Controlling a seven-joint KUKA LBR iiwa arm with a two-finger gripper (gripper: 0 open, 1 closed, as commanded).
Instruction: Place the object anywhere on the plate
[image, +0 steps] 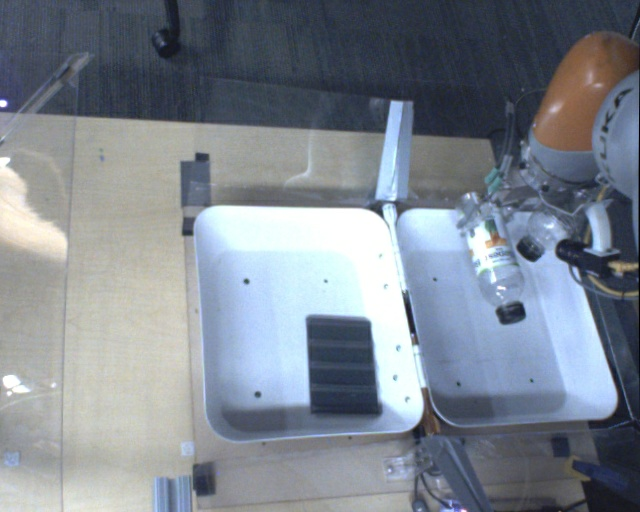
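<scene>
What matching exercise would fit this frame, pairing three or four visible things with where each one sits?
Things:
1. dark ribbed plate
2. clear bottle
3. gripper
4. orange band

Places:
A. top right corner of the view, on the arm
B. lower middle of the left bin
C. over the upper part of the right bin, black cap pointing down the view
D. at the bottle's upper end

Pairs: 1-B, 2-C, 3-D, 4-A
</scene>
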